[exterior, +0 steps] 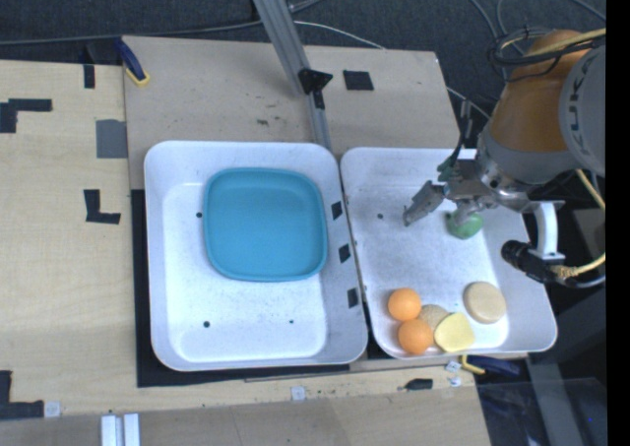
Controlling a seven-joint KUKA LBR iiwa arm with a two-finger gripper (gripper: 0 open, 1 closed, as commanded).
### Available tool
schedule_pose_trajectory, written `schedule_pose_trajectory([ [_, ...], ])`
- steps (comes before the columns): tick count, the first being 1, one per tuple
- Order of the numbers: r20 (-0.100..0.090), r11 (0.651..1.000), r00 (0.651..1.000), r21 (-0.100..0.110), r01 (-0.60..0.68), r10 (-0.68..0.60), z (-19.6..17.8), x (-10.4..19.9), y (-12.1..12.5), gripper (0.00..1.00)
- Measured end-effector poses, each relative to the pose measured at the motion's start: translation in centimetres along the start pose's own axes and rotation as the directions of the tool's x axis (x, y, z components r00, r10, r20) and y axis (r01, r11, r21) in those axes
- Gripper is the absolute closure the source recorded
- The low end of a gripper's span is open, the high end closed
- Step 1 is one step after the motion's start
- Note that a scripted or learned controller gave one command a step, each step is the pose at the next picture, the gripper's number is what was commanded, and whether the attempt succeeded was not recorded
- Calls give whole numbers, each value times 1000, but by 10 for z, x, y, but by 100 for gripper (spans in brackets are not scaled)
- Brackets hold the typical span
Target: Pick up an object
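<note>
We note the left bin (172,267) holding a blue plate (264,223). The right bin (389,237) sits under the arm (546,109). The gripper (445,206) hangs over its upper area, fingers spread wide, holding nothing. A green object (465,226) lies just beside it. Two orange balls (405,304), a yellow piece (454,333) and a beige disc (484,302) cluster near the bin's front edge.

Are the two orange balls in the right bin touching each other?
Cannot tell. In the camera view the upper orange ball and lower orange ball sit so close that no plain gap or contact shows.
</note>
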State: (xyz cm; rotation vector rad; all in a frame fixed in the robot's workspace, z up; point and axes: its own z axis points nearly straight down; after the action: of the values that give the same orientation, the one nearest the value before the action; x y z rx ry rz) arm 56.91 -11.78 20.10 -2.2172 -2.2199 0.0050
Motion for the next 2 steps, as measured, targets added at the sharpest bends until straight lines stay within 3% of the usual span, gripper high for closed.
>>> schedule_pose_trajectory([
  [2, 0, 1000, 1000, 0, -1, 1, 90, 5, -12, 0],
])
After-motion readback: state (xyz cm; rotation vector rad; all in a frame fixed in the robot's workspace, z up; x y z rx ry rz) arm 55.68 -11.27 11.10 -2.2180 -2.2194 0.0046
